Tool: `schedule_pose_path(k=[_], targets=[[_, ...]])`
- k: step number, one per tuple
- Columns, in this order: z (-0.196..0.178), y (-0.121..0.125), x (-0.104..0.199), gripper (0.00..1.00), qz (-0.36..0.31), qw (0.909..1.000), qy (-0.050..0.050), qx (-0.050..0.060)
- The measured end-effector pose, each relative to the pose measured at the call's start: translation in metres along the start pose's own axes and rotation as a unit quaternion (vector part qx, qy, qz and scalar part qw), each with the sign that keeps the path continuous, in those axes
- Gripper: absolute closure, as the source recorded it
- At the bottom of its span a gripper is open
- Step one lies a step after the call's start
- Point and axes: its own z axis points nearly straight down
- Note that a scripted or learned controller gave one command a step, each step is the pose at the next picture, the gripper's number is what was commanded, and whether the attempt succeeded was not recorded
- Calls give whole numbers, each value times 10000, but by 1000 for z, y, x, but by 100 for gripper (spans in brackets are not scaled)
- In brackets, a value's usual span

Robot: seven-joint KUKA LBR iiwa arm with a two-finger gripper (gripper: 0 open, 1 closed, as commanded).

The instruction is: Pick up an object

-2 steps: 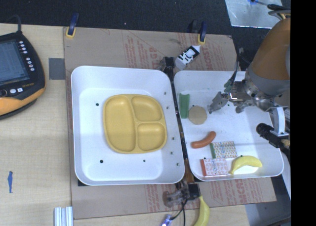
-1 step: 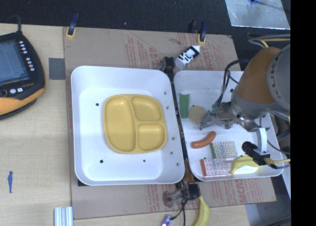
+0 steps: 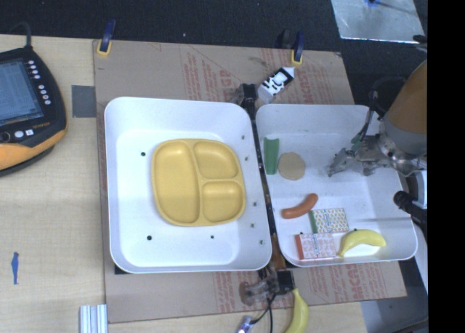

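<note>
Wooden bench; pincer over right bin, spread wide, holding nothing.

Two white bins are sitting on brown cardboard printed with faded red lettering. A yellow divided plate is lying in the left one. In the right bin are showing a green block, a tan disc, an orange-red sausage, a green-speckled card, a red-and-white packet and a yellow-and-white banana piece. The metal gripper is gleaming grey.
</note>
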Motion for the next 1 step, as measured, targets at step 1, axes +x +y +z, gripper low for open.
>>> schedule_pose_path(k=[1], targets=[[-113, -13, 77, 0, -10, 10000, 2, -10]])
